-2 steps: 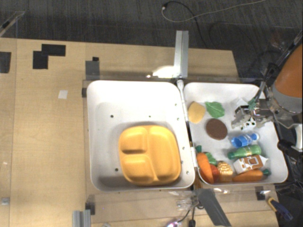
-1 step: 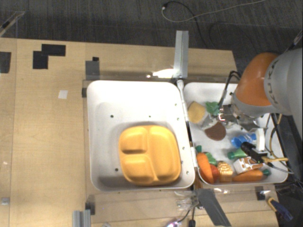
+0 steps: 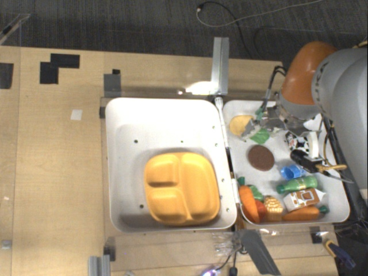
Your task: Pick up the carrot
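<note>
1. the left bin (image 3: pixel 121 125) holds a yellow divided tray (image 3: pixel 181 187), sitting toward its near side.
2. the right bin (image 3: pixel 343 203) is crowded. the carrot (image 3: pixel 249 203) lies in its near left corner, touching the bin wall, with a corn cob (image 3: pixel 272 204) just beside it on the right.
3. further right sit a small carton (image 3: pixel 302 198), a green bottle (image 3: pixel 296 184) and a second orange vegetable (image 3: pixel 301 213) along the near edge. a brown disc (image 3: pixel 261 157) lies mid-bin.
4. the gripper (image 3: pixel 260 124) hovers at the far side of the right bin over a green item (image 3: pixel 260 136), near a yellow piece (image 3: pixel 241 123); i cannot tell its state.
5. risks, as i judge them: the wall and corn cob may block a clean grasp, or the orange lookalike gets taken instead.
</note>
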`<state>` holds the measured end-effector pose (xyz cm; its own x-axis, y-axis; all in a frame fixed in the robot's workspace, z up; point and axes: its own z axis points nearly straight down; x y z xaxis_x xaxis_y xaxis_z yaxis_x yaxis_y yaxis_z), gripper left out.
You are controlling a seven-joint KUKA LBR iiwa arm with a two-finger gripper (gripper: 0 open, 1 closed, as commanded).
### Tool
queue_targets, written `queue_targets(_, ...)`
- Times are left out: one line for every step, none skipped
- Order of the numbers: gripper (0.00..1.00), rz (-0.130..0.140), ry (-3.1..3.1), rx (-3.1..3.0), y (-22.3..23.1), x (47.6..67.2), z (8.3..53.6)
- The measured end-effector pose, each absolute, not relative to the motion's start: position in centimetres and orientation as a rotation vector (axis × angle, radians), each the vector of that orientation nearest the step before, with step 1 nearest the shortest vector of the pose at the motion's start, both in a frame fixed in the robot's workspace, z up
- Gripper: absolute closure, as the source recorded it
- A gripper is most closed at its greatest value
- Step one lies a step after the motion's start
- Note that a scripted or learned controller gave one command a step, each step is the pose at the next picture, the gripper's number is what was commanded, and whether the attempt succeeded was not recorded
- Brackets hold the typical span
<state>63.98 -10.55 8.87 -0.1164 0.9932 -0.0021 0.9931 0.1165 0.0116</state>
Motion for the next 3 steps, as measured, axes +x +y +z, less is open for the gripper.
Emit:
queue_targets(0.00, 0.001, 2.211, 2.228, -8.9, 67.0, 8.8)
queue_targets(1.00, 0.011, 2.215, 2.213, -8.7, 67.3, 10.1)
queue_targets(1.00, 0.015, 1.787, 2.576, -9.5, 57.9, 9.0)
